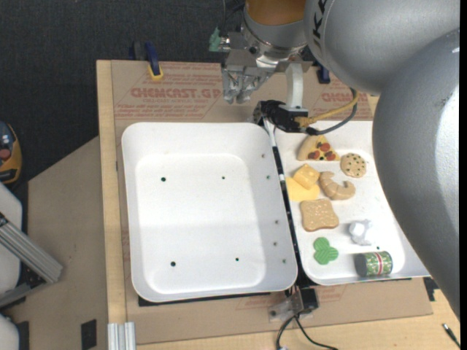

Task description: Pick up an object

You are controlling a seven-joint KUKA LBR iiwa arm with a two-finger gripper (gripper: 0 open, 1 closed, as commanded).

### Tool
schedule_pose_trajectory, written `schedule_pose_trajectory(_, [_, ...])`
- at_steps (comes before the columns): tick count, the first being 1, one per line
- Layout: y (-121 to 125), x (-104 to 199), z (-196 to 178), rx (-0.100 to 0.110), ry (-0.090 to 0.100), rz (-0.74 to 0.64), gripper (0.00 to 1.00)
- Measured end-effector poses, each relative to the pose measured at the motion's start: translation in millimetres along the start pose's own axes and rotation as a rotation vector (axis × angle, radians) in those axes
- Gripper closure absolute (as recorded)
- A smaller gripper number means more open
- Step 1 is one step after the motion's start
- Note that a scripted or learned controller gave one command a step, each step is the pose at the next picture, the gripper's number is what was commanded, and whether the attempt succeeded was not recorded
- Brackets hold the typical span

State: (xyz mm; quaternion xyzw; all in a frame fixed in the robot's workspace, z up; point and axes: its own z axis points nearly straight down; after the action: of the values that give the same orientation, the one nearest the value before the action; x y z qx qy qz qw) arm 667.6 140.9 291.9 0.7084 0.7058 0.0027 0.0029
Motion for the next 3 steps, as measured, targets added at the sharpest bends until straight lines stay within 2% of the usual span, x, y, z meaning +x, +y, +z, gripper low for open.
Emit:
schedule_pose_trajectory(1, [1, -63, -60, -0.002, -0.001, 0.002, 1.0])
schedule_pose_trajectory(2, [-9, -158, -149, -0.006, -0.005, 0.006, 1.0])
schedule_pose_trajectory(3, [-10, -270, -231, -0.005, -0.008, 0.008, 1.0])
